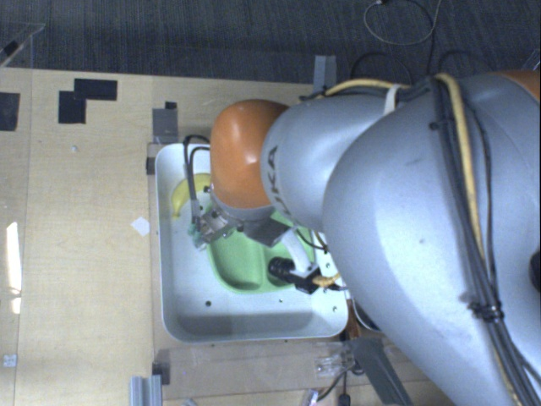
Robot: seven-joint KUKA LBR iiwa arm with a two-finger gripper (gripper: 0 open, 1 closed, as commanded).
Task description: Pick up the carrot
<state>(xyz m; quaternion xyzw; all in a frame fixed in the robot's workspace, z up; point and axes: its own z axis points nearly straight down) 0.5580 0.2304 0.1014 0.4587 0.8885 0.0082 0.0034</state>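
Observation:
My gripper hangs low over the left part of the white bin, below the orange band of the wrist. It sits between a yellow curved thing by the bin's left wall and a pale green rounded thing on the bin floor, close to the green thing's upper left edge. The bulky grey arm hides the right half of this bin and everything to its right. I cannot make out a carrot among the parts left uncovered.
The bin's front left floor is bare white. The wooden bench stretches to the left, with black markers at its far left. Metal brackets stand at the bin's corners.

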